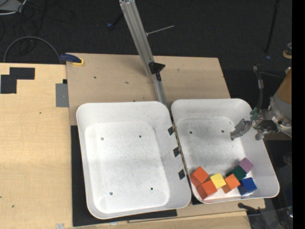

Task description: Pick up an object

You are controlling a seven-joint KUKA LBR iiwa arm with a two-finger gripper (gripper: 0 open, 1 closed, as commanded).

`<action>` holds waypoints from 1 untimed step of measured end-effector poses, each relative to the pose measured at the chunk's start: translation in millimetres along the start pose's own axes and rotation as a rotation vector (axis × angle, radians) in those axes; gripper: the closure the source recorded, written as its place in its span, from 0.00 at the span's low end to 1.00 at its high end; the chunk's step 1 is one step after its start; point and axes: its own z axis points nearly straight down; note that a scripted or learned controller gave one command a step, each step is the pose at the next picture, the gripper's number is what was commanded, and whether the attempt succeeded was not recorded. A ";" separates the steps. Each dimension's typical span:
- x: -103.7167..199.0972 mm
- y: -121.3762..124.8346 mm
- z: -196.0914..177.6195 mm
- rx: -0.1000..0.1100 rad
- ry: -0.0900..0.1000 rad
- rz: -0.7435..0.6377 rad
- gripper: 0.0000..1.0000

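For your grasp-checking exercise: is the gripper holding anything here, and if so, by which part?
Nothing is held. The gripper hangs above the right bin with nothing between its fingers; the blocks lie clustered at the bin's near edge.

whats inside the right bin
In the right bin, blocks cluster at the near corner: two orange-red, one yellow, one orange, one green, one purple, one blue. The gripper hangs above the far side, covering some floor.

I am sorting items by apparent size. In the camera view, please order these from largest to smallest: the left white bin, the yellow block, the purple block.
1. Left white plastic bin, clearly the largest.
2. and 3. Small yellow cube block and small purple cube block: they look nearly alike, so I do not rank them.
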 end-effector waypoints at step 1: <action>-0.6 0.0 -9.6 0.001 0.001 0.001 1.00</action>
